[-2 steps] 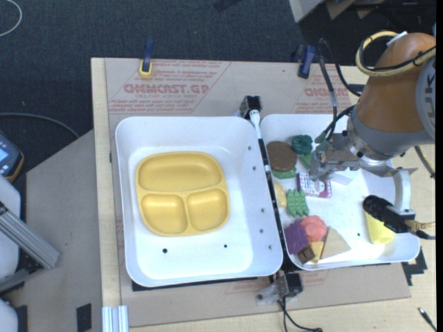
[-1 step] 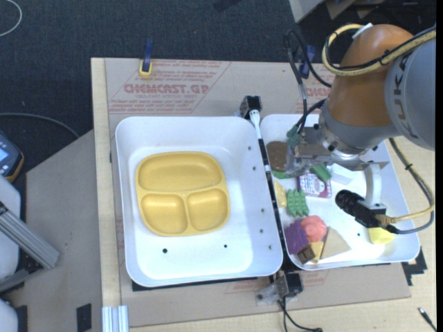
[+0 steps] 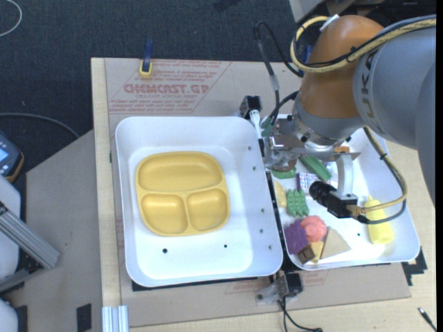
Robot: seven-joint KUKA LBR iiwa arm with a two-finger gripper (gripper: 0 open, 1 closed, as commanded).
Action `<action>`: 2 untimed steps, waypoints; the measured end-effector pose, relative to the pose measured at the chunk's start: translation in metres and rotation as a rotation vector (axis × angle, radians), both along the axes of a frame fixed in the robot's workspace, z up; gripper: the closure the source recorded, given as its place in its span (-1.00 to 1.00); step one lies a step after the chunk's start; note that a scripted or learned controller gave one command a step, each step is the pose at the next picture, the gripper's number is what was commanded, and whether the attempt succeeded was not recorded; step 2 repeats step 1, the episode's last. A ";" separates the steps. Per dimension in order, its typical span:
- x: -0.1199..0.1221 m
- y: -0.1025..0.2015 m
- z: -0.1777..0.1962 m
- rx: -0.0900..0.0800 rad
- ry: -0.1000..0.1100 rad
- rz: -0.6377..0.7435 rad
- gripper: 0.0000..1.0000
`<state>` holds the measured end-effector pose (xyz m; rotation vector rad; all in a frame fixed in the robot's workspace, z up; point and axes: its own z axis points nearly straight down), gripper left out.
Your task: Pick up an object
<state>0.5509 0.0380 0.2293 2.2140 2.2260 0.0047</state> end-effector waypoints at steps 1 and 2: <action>0.010 0.030 0.006 0.000 0.000 -0.001 1.00; 0.010 0.030 0.006 0.000 0.000 -0.001 1.00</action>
